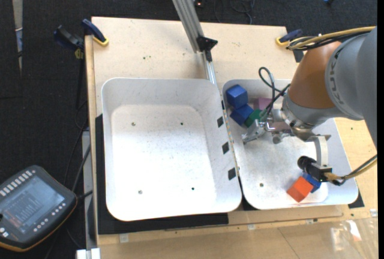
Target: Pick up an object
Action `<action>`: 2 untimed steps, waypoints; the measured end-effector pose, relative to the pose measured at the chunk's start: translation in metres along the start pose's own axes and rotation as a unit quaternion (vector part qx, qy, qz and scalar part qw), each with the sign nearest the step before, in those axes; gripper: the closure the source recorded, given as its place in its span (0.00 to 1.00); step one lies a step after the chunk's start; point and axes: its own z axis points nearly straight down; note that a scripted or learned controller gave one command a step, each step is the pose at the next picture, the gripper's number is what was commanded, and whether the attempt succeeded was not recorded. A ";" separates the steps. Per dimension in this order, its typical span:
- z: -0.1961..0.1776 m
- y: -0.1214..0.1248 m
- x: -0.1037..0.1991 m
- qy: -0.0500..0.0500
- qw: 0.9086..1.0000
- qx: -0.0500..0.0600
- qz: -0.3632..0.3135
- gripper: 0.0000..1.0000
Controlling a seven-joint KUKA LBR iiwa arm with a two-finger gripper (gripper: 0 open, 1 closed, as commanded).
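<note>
The objects for picking lie in the right bin (282, 162). Two blue blocks are near its far left corner: one blue cube (236, 95) is against the far rim, and a second blue block (242, 114) is just beside it, toward the near side. Something green (255, 115) and something pink (264, 102) are just beside this second block, partly hidden by the arm, so I cannot say what shape they have. An orange block (299, 190) lies near the near right corner of this bin, touching a small blue piece (311, 181).

The end effector (257, 130) is low over the bin, just beside the second blue block and the green thing. Its metal parts point toward the left rim, but whether it is wide or narrow I cannot tell, and I see no object between its parts. The grey arm (345, 81) with the orange band (313, 77) reaches from the right edge of the worktop (156, 51).

I judge that the step in hand is the approach to the cluster in the far left corner, and nothing is picked yet. The next move calls for one clear target. The blocks are crowded together and close to the rim, so there is little free space around any of them; a grasp may push them instead of taking one. The left bin (159, 144) plays no part now.
</note>
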 end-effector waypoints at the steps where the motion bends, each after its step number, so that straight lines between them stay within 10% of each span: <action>1: 0.010 0.000 0.000 0.000 1.000 -0.002 0.001 0.00; 2: -0.001 0.000 0.000 -0.001 1.000 -0.004 0.001 1.00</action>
